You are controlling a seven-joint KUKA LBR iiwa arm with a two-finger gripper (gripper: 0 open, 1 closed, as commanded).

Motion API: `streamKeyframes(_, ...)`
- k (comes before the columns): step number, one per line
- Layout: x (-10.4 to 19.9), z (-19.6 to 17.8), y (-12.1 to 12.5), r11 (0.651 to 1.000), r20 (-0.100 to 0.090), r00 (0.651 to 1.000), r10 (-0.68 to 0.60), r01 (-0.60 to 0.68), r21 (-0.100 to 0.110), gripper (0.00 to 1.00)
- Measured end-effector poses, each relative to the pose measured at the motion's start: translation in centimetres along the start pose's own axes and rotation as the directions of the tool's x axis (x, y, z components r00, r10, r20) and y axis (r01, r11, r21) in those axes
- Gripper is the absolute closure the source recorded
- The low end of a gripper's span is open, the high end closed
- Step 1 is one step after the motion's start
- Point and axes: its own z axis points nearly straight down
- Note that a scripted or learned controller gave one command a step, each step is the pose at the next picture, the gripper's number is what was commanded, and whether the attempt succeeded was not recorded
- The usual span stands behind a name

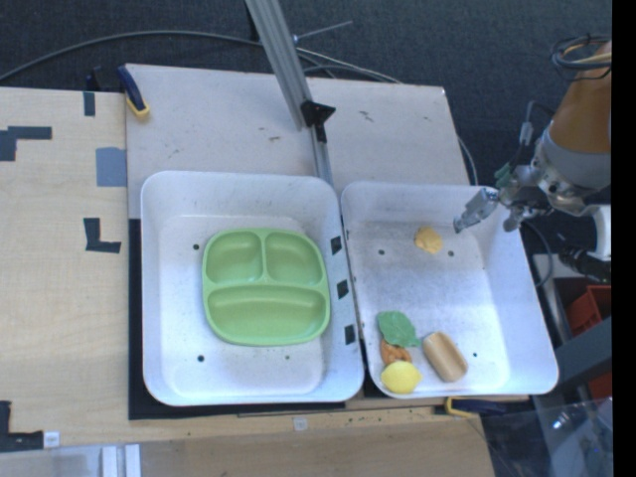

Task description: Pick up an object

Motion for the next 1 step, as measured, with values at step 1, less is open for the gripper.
streamKeyframes(1, -0.01, 0.0, 0.0, 1.0, 0.001, 1.0, 0.0, 0.0, 0.0, 0.0)
